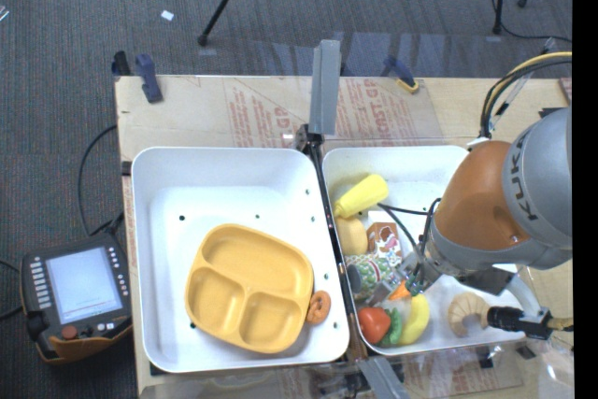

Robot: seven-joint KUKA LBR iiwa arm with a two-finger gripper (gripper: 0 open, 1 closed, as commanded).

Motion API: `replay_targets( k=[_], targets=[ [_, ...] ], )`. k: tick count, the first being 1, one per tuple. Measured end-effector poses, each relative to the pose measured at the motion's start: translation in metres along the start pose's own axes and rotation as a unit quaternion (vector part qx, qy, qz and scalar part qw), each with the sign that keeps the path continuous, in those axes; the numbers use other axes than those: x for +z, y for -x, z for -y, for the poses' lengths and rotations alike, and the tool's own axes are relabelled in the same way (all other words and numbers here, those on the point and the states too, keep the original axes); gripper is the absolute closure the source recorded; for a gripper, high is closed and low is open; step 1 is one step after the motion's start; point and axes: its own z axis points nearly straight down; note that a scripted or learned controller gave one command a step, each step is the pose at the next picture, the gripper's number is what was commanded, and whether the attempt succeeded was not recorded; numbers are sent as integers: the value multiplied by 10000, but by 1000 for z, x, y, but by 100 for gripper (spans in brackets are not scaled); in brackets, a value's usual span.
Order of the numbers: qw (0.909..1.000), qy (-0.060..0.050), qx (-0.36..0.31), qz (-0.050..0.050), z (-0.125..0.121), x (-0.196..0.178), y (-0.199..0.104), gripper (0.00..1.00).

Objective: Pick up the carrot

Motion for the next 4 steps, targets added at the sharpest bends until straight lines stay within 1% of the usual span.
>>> replay_targets(
  k=[1,2,3,4],
  targets=[
    [10000,-17,-3,28,1,-10,2,100],
    [9999,40,-86,45,43,-91,36,100],
    [9993,5,-373,-8,49,-87,37,100],
    [9832,5,-1824,-16,33,1,13,100]
  ],
)
